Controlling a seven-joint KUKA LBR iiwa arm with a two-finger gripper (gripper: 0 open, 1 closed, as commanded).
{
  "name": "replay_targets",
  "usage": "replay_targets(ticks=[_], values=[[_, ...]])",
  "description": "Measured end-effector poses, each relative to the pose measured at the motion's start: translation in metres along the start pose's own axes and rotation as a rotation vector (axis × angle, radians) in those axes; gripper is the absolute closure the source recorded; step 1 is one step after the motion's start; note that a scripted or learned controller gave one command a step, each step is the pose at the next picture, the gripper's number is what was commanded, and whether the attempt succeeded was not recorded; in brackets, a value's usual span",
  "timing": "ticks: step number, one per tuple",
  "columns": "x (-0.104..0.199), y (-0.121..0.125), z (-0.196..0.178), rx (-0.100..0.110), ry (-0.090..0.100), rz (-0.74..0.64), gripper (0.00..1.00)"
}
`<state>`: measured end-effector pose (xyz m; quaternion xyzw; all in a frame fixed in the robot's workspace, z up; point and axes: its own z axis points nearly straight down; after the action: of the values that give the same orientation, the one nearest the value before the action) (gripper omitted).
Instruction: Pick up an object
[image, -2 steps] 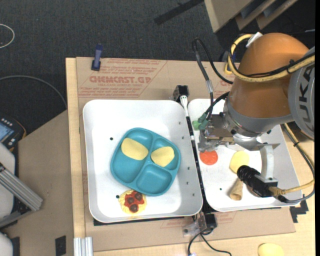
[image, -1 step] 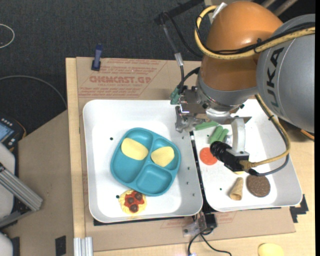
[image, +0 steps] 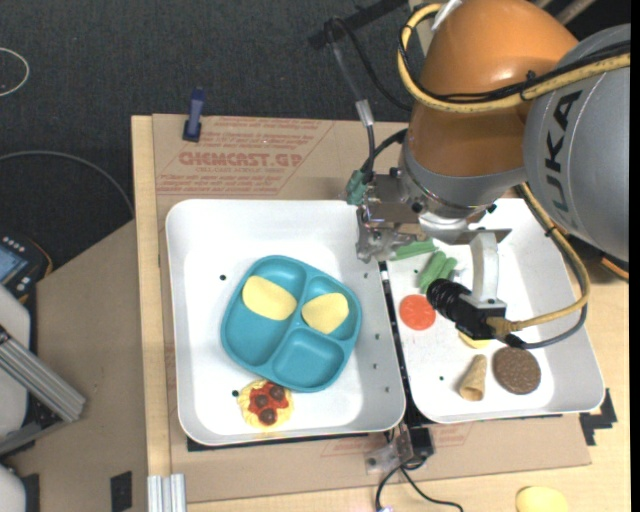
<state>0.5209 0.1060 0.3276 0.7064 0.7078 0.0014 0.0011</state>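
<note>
Arm (image: 500, 110) reaching down over right bin (image: 560, 270), wrist above green piece (image: 436, 268), fingers' state unclear.

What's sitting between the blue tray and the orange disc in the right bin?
In the camera view, bare white floor and the two bins' adjoining rims lie between the blue tray and the orange disc; no object sits there.

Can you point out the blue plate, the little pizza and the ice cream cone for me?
blue plate (image: 285, 350): camera view, on its bare lower compartment.
little pizza (image: 264, 402): camera view, on its topped middle.
ice cream cone (image: 473, 377): camera view, on the cone's middle.
</note>
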Motion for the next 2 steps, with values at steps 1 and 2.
replay_targets(ticks=[1, 2], values=[[0.000, 0.000, -0.010, -0.002, 0.000, -0.001, 1.00], [0.015, -0.045, 0.087, 0.017, -0.002, 0.002, 1.00]])
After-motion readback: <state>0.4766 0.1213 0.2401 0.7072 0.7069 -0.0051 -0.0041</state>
